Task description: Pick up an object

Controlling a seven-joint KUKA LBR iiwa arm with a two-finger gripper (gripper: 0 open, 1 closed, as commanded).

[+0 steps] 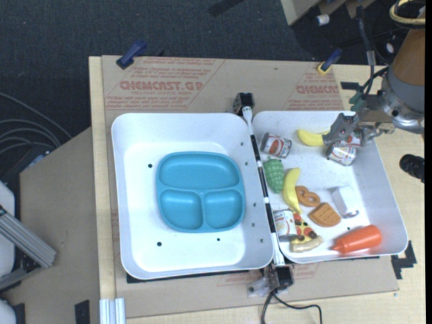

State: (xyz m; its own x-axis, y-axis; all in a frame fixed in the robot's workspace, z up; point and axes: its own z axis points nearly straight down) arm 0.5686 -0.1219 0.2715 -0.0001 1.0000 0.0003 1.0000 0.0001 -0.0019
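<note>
My gripper point(344, 138) hangs over the far part of the right bin point(388, 194), reaching in from the right. Directly under it, touching or nearly touching it, is a small red and silver can point(341, 154); the gripper's body hides the top of the can, and I cannot tell whether the can is held. A short yellow banana piece point(310, 138) lies just to the left of the gripper.
The right bin also holds another can point(275, 145), a green item point(273, 174), a long banana point(291, 189), a pretzel point(307, 196), a toast piece point(325, 215), a grey part point(343, 201), a third can point(285, 223), a pizza slice point(305, 239) and an orange carrot point(356, 239). A blue divided plate point(200, 191) lies in the left bin point(135, 147).
</note>
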